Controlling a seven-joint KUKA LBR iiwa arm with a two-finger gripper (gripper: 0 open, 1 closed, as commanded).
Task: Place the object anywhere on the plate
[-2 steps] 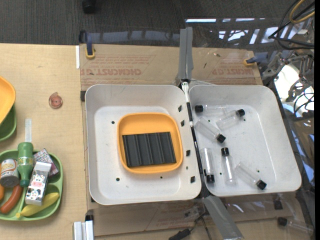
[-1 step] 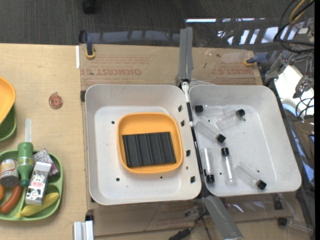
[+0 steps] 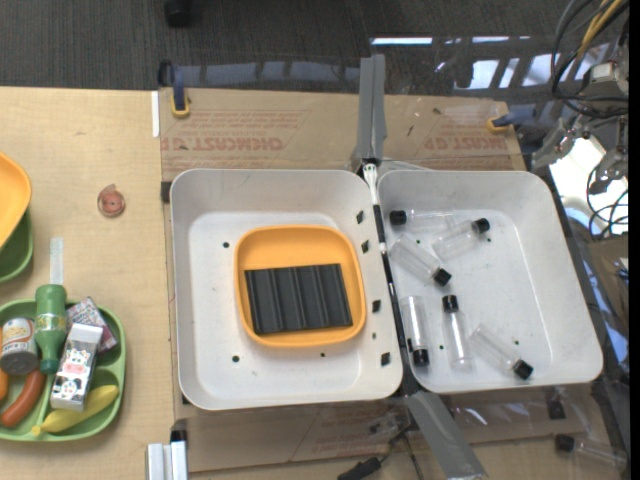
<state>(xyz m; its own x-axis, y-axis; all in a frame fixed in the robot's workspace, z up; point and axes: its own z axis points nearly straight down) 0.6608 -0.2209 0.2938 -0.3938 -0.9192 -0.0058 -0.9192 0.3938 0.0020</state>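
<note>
You've got the orange plate [image 3: 300, 239] sitting in the middle of the left bin [image 3: 200, 298], and a dark ribbed slab [image 3: 303, 298] lies flat on it, inside the rim and covering most of the plate's floor. What the slab is made of is hard to say from up here. Right of the plate, across the seam, the right bin [image 3: 560, 268] holds a scatter of clear vials [image 3: 453, 328] with black caps. Their glass nearly vanishes against the white, so you read them mostly by the caps, and an exact count is shaky. Far left of the plate, a green tray [image 3: 115, 378] of toy food is cut by the frame edge. Up and to the right of the plate, a tangle of cables [image 3: 590, 28] blurs into glare. The gripper's state: you cannot tell.
</note>
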